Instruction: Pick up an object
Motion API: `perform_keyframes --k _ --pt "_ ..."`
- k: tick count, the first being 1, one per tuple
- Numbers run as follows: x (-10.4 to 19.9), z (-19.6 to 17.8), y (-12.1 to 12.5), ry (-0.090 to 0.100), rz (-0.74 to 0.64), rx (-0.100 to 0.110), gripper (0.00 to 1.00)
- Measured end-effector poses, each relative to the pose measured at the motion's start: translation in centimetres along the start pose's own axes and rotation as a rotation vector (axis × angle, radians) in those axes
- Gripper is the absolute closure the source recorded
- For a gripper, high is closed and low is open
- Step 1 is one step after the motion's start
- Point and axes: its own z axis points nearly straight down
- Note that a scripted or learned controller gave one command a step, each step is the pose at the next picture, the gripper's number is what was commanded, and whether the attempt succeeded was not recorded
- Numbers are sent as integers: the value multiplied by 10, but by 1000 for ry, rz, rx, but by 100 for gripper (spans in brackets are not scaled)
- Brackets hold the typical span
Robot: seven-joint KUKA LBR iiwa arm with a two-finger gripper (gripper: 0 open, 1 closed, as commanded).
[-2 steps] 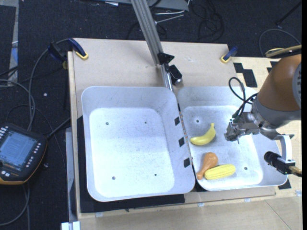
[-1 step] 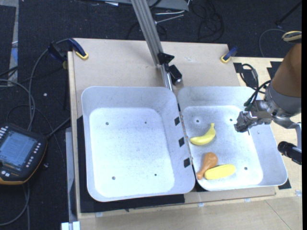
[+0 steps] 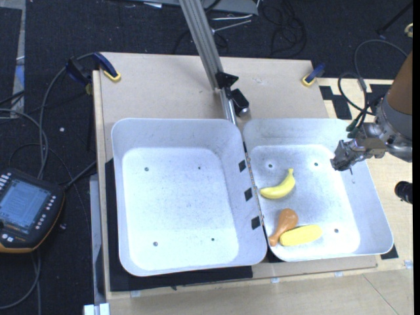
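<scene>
gripper (image 3: 342, 159): over right bin (image 3: 367, 195) rim, opening cannot be told, nothing seen held. banana (image 3: 278, 186), orange drumstick (image 3: 283, 223), yellow piece (image 3: 301, 235): lying loose in that bin, within likely reach.

One fixed camera above the bench (image 3: 197, 77) looks down aslant

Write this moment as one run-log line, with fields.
gripper: over right bin upper right, holds nothing | banana, drumstick, yellow piece: lying in right bin | pick: not yet done
</scene>
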Motion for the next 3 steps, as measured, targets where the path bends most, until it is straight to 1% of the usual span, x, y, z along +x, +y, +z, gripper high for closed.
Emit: perform_keyframes --k 1,2,3 --pt "45 17 20 2 -4 5 100" --pt "85 18 38 1 -3 4 100" --pt "143 19 55 2 -4 4 100"
